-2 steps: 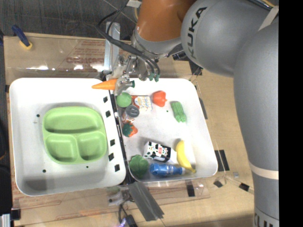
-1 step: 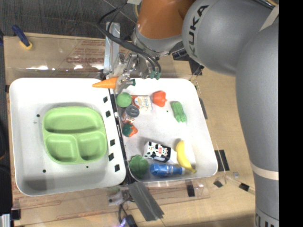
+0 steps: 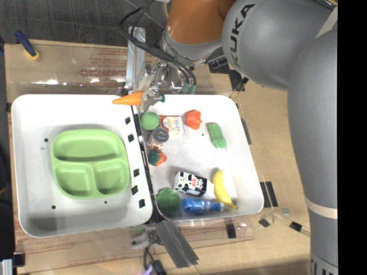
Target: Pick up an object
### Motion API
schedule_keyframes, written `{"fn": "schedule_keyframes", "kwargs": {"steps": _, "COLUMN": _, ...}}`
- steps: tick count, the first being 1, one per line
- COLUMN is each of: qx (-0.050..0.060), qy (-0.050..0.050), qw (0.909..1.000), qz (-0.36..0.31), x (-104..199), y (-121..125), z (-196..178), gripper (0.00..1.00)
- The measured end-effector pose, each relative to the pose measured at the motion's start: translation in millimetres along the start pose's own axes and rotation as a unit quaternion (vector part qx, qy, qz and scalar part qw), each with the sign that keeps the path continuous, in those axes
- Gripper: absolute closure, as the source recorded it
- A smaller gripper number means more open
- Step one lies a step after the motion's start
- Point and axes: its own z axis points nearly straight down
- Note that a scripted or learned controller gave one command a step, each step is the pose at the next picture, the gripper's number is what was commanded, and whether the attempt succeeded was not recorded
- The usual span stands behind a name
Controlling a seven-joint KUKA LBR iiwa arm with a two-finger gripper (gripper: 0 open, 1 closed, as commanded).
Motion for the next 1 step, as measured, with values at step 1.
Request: {"fn": "schedule_keyframes", "kwargs": {"steps": 1, "qx": 0.0, "qy": -0.001, "qw": 0.9696, "qz": 0.245, "x": 39.3, "y": 28.0, "z": 15.8, "gripper": 1.0}}
